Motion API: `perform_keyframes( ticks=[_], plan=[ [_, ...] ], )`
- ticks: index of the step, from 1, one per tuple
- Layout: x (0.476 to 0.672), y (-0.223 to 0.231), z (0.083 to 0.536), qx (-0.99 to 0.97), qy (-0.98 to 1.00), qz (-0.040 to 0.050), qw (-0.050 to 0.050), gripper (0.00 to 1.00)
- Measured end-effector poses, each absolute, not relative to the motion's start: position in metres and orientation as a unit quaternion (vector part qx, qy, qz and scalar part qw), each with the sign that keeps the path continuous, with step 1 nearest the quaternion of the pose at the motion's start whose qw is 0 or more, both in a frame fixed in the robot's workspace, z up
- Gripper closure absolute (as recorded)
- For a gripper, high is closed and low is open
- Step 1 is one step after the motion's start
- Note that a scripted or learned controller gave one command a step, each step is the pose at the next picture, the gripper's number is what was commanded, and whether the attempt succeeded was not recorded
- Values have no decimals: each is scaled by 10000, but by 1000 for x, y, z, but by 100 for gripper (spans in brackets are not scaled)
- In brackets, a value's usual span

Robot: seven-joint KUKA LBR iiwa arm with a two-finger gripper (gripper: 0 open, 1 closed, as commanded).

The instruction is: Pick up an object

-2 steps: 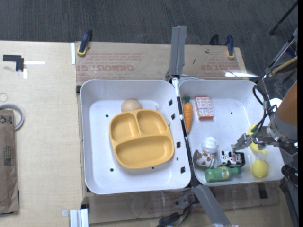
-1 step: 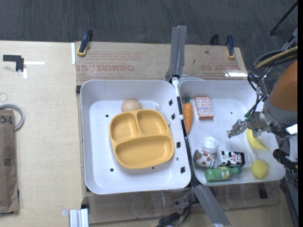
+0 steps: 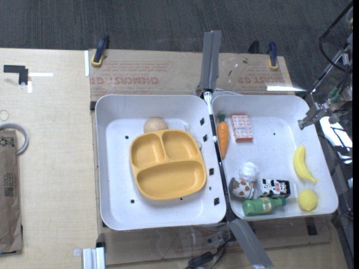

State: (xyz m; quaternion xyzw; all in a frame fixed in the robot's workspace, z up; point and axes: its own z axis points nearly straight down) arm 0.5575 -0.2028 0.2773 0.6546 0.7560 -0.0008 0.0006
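Counter [image 3: 45, 206]: you look down at a slant on a pale wooden surface carrying two shallow white bins side by side.
Left bin [image 3: 106, 167]: it holds a yellow divided plate [image 3: 167, 165] with three compartments, lying flat near the middle. A beige rounded object [image 3: 155, 124] sits just behind the plate's far edge, touching it.
Right bin [image 3: 269, 139]: it holds the loose items you could pick.
Carrot [image 3: 222, 137]: orange with a green top, lying along the bin's left wall, top pointing away from you.
Small box [image 3: 242, 127]: red and white, just right of the carrot, near the far wall.
Banana [image 3: 303, 165]: yellow, lying near the right wall.
Lemon [image 3: 308, 200]: yellow, in the near right corner, just below the banana.
Green bottle [image 3: 263, 206]: lying on its side along the near wall.
Black and white item [image 3: 275, 188]: just behind the bottle.
White and orange spotted item [image 3: 244, 182]: left of that one, beside the bottle's base; you cannot tell what it is.
End effector [image 3: 310, 118]: you see it at the right bin's far right corner, above the rim, well apart from the banana. You cannot tell how its grasping parts are set; nothing is visible in them.
Cardboard sheet [image 3: 168, 74]: it lies behind both bins, clamped at the far edge.
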Motion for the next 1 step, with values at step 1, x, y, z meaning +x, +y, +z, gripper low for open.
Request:
perform_keyframes(
  ticks=[1],
  plan=[
    [497,-222,132,5844,8115,-3,-2,0]
  ],
)
